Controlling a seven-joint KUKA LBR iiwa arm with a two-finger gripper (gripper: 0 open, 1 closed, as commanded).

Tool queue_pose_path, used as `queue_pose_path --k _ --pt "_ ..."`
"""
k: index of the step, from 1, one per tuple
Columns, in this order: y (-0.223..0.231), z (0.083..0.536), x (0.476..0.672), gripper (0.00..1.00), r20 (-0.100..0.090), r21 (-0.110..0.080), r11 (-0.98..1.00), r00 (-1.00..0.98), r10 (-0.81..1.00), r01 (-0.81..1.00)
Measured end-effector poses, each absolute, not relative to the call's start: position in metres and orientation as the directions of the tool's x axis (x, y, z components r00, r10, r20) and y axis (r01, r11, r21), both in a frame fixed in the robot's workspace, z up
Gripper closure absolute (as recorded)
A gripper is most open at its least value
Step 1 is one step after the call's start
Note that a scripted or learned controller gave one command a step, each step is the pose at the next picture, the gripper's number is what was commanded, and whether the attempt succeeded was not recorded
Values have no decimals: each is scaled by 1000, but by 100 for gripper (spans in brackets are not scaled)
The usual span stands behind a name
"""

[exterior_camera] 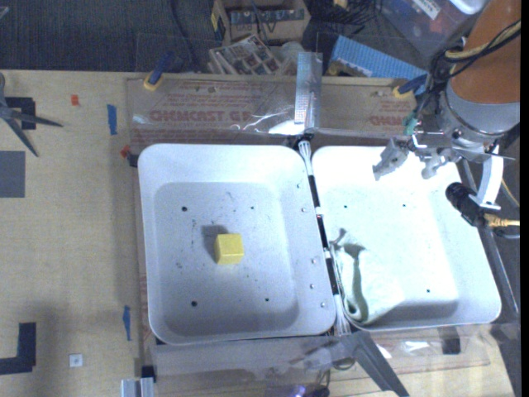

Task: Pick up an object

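Two white bins sit side by side on your bench.
Your gripper [407, 162] hangs spread, holding nothing, over the right bin [430, 304]; the yellow block [230, 248] lies unpicked in the left bin [165, 172].

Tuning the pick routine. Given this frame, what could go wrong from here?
1. The gripper, open, hovers over the right bin, while the yellow block lies in the left bin; a straight descent likely grabs nothing.
2. Crossing over, the fingers could clip the rims between the bins.
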State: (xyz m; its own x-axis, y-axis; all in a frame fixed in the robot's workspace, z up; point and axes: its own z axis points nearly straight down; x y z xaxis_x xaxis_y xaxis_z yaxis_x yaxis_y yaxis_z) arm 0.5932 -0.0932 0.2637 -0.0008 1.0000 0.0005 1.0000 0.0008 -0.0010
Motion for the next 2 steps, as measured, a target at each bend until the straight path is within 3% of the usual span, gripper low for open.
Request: queue_pose_path --k 1,2 --pt "-112 95 575 0 -2 4 84 -84 996 996" --pt "-152 88 565 0 0 8 -219 219 976 976"
